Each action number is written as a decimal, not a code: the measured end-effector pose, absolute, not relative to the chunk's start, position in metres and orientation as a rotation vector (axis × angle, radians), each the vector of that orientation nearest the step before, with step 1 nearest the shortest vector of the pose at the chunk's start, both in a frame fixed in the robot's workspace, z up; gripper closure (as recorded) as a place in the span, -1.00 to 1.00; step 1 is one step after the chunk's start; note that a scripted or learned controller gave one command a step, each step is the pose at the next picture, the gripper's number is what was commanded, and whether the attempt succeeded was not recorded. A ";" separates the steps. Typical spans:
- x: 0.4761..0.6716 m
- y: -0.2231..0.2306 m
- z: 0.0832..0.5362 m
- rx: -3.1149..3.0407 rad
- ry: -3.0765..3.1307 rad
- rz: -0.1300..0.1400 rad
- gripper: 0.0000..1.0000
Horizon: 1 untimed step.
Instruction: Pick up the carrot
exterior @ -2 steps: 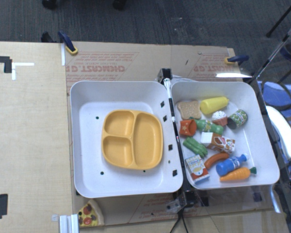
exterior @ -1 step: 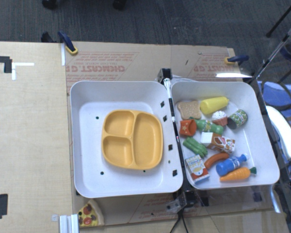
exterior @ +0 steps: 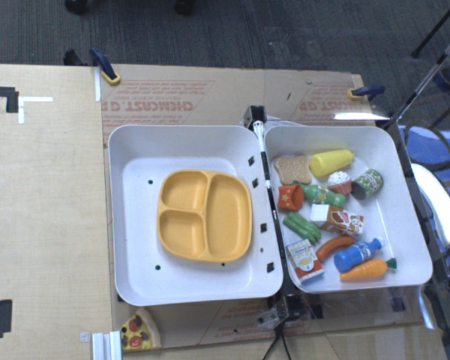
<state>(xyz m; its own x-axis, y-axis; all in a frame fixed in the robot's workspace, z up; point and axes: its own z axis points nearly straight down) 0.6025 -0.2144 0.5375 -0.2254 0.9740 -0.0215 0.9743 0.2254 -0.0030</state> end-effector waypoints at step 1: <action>0.605 -0.214 0.545 1.940 2.448 -0.028 1.00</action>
<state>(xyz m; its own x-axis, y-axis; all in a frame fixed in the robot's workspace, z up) 0.6046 -0.2139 0.5455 -0.2281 0.9733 -0.0252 0.9736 0.2281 -0.0027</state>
